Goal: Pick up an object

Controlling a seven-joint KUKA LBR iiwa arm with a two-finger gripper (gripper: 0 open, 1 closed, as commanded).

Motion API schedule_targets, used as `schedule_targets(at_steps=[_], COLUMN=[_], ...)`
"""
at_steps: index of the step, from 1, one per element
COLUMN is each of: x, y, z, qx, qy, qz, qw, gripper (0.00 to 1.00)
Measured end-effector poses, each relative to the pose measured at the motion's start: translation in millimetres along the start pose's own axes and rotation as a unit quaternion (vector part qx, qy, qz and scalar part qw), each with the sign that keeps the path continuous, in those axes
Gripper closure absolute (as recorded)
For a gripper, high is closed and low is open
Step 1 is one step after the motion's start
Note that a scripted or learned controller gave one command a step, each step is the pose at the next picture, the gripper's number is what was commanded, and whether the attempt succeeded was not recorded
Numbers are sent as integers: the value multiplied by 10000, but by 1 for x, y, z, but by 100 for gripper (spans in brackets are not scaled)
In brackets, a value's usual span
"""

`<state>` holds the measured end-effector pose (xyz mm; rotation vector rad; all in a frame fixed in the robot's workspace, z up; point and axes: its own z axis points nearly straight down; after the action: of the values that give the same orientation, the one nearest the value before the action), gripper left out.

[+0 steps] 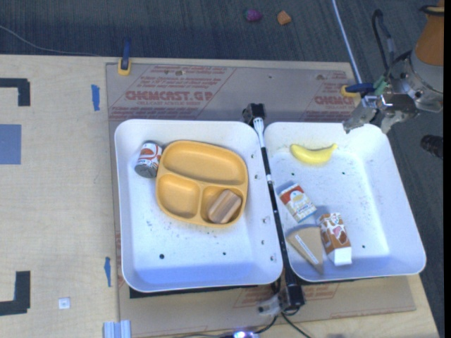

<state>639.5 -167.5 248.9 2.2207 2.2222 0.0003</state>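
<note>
I see the banana (313, 153) lying flat at the far end of the right bin (394, 210), long axis running left-right across the view, ends curled up toward the far rim. It sits left of and a bit nearer the camera than my gripper (375, 116), well apart, nothing touching. The gripper hovers over the bin's far right corner by the rim; I can't tell how far the jaws are open, and I see nothing between them. Further from the jaws: two small cartons (298, 201) (334, 234) and a tan wedge (307, 247). The left bin (141, 259) has a yellow divided plate (201, 180) and a can (148, 159).
</note>
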Motion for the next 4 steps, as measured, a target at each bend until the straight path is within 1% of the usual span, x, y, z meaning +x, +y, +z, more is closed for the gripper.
schedule_targets(at_steps=[1,2,3,4], x=[35,68,65,69], y=[16,-15,-71,-105], z=[125,157,160,160], qx=[13,-10,-52,-71], qy=[5,-5,-12,-20], qz=[-4,5,4,2], qw=[10000,10000,10000,10000], gripper=[0,0,0,0])
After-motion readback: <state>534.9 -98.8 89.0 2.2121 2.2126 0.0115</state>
